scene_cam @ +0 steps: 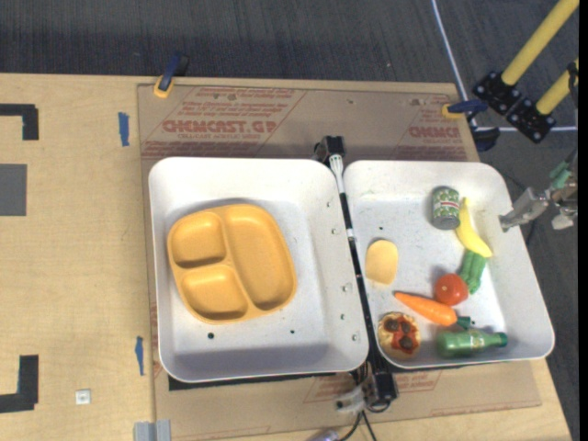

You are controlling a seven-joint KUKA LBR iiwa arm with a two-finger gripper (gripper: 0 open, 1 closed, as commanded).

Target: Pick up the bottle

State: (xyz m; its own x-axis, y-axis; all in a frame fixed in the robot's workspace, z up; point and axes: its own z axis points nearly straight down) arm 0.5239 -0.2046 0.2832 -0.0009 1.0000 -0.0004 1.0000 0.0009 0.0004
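Note:
The green bottle point(470, 341) lies on its side in the near right corner of the right bin point(404, 186), its neck pointing right. My gripper point(525, 211) hangs at the bin's right rim, level with the banana and well behind the bottle. Nothing is seen in its hold.
The right bin also holds a green can point(446, 207), a banana point(471, 235), a green vegetable point(473, 270), a tomato point(450, 288), a carrot point(425, 307), a pizza slice point(400, 332) and a pale yellow piece point(382, 261). A yellow divided plate point(231, 262) sits in the left bin point(184, 186).

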